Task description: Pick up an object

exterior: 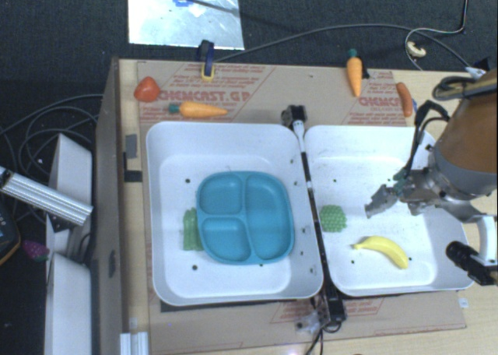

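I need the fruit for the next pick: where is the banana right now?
The banana lies in the right bin, near its front edge, right of the green broccoli piece and just below the gripper.

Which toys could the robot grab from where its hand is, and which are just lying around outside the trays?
For the job, in the right bin with the gripper:
banana
green broccoli-like toy

Just lying about:
blue divided plate and green piece, in the left bin
carrots, tomato and orange sausage-like toy, on the board behind
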Robot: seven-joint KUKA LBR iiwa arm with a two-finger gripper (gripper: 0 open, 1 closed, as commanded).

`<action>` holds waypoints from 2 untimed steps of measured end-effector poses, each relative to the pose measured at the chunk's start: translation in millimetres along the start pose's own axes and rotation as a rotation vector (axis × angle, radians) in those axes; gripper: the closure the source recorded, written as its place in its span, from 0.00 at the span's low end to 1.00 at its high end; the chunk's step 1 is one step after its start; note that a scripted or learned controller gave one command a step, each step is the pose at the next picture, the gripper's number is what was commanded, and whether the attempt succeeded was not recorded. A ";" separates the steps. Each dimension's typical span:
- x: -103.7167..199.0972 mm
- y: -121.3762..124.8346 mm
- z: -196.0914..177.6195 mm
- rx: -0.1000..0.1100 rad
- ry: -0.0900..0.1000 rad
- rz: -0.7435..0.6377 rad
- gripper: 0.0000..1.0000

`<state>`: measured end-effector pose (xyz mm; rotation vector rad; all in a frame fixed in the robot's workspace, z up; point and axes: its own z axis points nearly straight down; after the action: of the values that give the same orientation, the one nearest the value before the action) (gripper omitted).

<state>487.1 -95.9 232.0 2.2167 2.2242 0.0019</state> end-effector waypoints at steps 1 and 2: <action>-30.8 -2.0 116.5 0.004 0.001 0.003 0.00; -30.7 0.0 105.1 -0.001 0.000 0.002 1.00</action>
<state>487.4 -126.6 126.9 2.2184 2.2216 0.0029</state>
